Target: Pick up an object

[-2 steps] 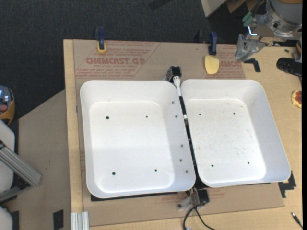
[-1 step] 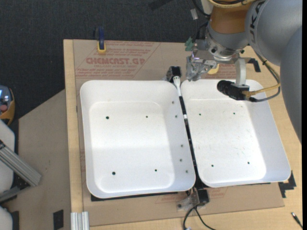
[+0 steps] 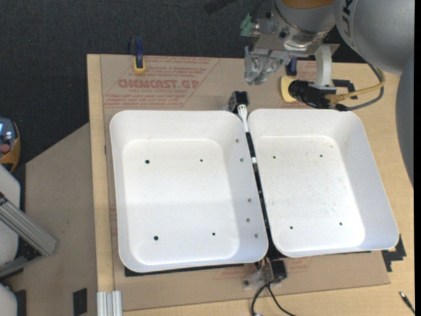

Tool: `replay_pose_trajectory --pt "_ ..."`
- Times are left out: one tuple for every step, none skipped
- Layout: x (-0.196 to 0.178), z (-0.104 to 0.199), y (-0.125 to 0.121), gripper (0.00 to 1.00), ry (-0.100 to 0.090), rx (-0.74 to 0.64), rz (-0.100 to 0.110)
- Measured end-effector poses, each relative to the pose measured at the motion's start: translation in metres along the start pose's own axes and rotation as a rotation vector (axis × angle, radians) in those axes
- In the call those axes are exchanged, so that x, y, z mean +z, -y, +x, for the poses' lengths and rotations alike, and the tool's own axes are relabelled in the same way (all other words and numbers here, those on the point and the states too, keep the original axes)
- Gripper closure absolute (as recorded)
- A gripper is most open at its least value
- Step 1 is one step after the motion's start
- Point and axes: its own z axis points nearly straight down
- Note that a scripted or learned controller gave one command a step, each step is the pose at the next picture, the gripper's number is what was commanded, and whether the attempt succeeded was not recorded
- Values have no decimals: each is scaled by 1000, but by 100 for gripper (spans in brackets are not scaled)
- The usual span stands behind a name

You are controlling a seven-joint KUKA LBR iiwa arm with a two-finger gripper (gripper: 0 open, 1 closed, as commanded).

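A blue clamp (image 3: 138, 52) grips the far edge of the brown table (image 3: 97, 176) at the left. Nearer the camera sits the left bin (image 3: 122, 130), white, with four small dark dots on its floor. A black clip (image 3: 238, 101) sits at the far end of the seam where the two bins meet. Just right of it and farther back, the gripper (image 3: 262, 70) hangs over bare table, outside both bins, near the far left corner of the right bin (image 3: 368, 150). I cannot tell whether the gripper is spread or pressed together, nor which thing it is to pick. The right bin's floor has dark dots and fine specks.
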Motion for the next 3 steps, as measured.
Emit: replay_pose_trajectory --pt "77 42 2 100 0 1 16" --pt "111 173 3 100 -3 -6 7" --pt "71 152 0 100 0 6 4"
